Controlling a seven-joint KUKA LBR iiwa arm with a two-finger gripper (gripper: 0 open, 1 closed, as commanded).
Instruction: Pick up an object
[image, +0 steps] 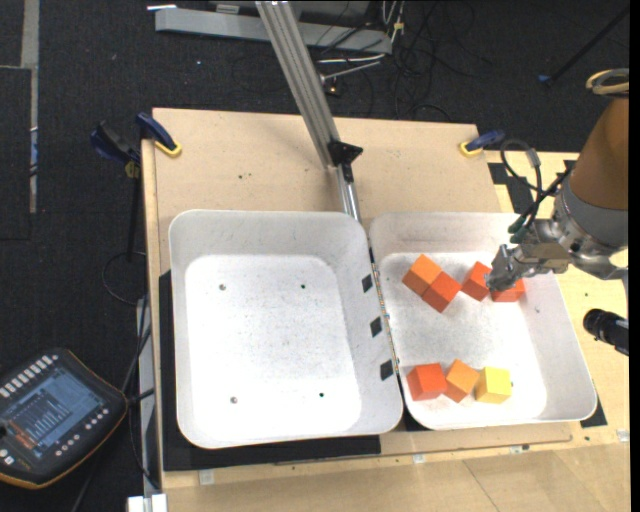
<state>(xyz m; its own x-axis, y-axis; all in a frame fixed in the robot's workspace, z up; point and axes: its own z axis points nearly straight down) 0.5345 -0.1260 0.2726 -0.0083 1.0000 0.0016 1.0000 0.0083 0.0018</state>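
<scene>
The right bin (560, 400) holds five blocks. The gripper (503, 272), grip unclear from here, hangs over a red block (480, 281) at its upper right. The left bin (190, 300) sits alongside.

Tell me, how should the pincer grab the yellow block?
Probably from straight above, closing on the yellow block's far and near faces. Its left side touches an orange block, so a finger would hardly fit there, and the right bin's wall rises on its right. The top looks flat.
</scene>
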